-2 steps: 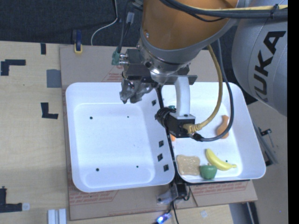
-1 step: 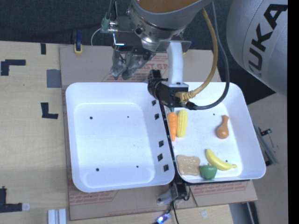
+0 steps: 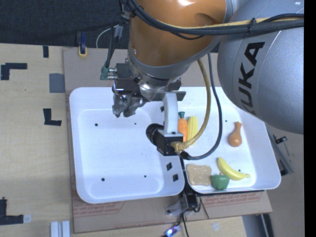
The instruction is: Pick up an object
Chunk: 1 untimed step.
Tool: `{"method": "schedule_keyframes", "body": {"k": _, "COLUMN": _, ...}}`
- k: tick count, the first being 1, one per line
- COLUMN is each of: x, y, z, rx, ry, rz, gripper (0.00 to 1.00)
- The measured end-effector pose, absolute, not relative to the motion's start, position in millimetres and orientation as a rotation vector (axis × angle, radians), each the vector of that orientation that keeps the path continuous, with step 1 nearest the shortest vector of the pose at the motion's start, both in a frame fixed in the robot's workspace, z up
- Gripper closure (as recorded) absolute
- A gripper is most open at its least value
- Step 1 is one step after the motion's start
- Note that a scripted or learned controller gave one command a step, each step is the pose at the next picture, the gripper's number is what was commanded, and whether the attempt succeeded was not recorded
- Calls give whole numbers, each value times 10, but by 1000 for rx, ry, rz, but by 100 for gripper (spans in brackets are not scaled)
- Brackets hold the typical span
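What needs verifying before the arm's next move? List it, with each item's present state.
1. Gripper position: over the left white bin, away from the objects. Not ok.
2. Object between its fingers: none seen. Not ok.
3. Finger opening: cannot tell.
4. Targets in the right white bin: yellow banana, green round fruit, tan bread slice, orange pear-shaped gourd. Ok.
5. Orange carrot and yellow corn cob: close behind the black cable. Not ok.
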<state>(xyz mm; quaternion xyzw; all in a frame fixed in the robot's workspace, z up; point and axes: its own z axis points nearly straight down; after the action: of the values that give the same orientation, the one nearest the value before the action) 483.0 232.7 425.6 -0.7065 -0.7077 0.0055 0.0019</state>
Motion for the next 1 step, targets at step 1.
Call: {"method": "schedule_keyframes", "body": {"k": 1, "x": 5324, "y": 2043, "z": 3623, "rx": -2224, "ry": -2217, "rz": 12, "gripper": 100}}
